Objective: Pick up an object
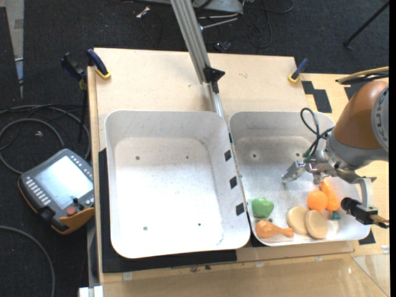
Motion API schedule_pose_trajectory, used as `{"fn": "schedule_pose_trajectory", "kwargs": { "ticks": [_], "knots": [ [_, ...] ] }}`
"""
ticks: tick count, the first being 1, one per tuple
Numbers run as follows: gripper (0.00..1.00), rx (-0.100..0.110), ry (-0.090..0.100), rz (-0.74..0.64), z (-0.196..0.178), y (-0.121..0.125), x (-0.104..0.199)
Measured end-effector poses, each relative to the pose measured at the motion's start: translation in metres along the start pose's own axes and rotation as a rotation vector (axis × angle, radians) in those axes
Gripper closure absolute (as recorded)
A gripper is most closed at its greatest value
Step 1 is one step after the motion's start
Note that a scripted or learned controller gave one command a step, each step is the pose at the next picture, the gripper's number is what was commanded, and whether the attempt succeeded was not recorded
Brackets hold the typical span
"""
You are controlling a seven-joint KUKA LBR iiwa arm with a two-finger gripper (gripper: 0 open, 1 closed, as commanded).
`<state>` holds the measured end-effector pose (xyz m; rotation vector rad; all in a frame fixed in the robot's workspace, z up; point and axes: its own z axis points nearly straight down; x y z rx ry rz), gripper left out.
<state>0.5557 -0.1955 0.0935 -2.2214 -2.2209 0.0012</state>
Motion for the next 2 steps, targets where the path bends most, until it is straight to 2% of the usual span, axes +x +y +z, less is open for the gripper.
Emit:
{"fn": "schedule_pose_trajectory", "kwargs": {
  "ticks": [1, 2],
  "knots": [
    [1.00, -0.003, -0.001, 0.000, -0.012, 0.001, 0.000],
    [1.00, -0.007, -0.002, 0.000, -0.074, -0.002, -0.004]
  ]
}}
